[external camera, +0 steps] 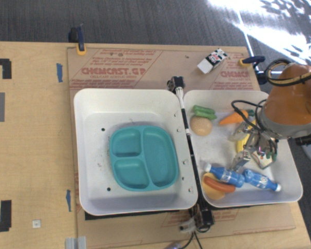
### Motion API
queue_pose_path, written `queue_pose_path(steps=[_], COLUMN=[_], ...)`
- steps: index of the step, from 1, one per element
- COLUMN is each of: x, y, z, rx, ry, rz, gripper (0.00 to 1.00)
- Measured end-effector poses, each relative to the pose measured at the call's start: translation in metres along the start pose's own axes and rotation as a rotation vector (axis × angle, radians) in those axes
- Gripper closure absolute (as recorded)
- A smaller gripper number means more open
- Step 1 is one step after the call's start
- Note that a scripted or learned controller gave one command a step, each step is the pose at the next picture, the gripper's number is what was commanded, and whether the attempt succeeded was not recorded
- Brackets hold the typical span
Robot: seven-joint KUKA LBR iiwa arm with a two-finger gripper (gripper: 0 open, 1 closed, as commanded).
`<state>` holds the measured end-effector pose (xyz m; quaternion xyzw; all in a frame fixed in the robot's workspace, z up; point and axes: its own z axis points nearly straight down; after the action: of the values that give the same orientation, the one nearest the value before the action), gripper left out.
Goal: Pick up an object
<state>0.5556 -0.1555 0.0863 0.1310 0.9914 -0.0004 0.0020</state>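
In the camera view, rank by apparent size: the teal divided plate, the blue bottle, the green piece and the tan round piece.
Largest to smallest:
1. teal divided plate
2. blue bottle
3. and 4. the green piece and the tan round piece look about alike, one long and thin, one round, so I leave them unranked.

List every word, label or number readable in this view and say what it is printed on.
"CHEMCAST GP": red print on the brown cardboard sheet under the two white bins.
More red print on the sheet's right part: partly hidden, unreadable.
Small white box with black markings: too blurred to read.
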Motion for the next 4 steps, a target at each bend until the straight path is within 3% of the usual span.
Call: queue_pose_path(steps=[1, 2, 3, 4], x=[-0.024, -0.026, -0.026, -0.006], y=[-0.014, -0.012, -0.012, 0.029], z=[0.0, -0.012, -0.012, 0.0], rx=[-0.001, -0.003, -0.003, -0.003], ry=[-0.003, -0.013, -0.012, 0.0], rz=[-0.333, -0.33, -0.331, -0.79], gripper=[0.0, 1.0, 0.0, 0.0])
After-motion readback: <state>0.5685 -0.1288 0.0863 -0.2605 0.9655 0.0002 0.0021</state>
